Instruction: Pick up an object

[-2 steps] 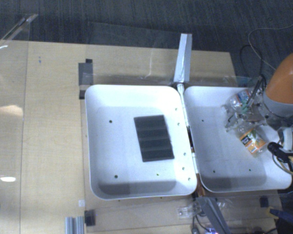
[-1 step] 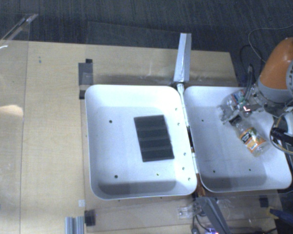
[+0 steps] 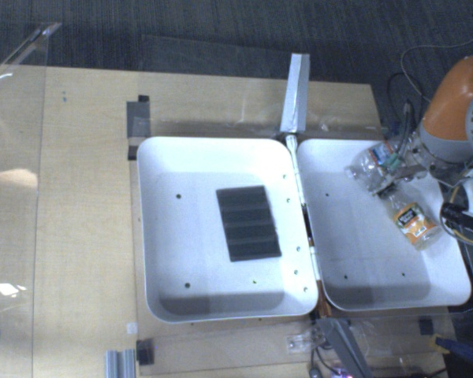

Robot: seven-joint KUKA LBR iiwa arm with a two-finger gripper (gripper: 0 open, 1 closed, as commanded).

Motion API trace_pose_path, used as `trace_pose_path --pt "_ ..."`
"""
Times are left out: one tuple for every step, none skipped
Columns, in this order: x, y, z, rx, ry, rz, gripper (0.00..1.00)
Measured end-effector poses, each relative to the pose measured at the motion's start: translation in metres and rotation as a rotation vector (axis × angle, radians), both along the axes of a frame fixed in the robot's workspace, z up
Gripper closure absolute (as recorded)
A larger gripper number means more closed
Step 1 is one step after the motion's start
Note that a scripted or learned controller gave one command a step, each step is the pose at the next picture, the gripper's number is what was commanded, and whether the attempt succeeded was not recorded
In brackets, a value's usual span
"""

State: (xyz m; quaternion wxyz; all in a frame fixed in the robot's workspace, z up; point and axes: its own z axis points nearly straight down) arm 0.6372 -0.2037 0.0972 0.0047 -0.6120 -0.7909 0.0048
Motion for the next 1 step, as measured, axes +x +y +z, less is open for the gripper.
trace_pose_path --pt "0.0133 -0.0085 -0.0117 0.007 0.024 0.03 1.0"
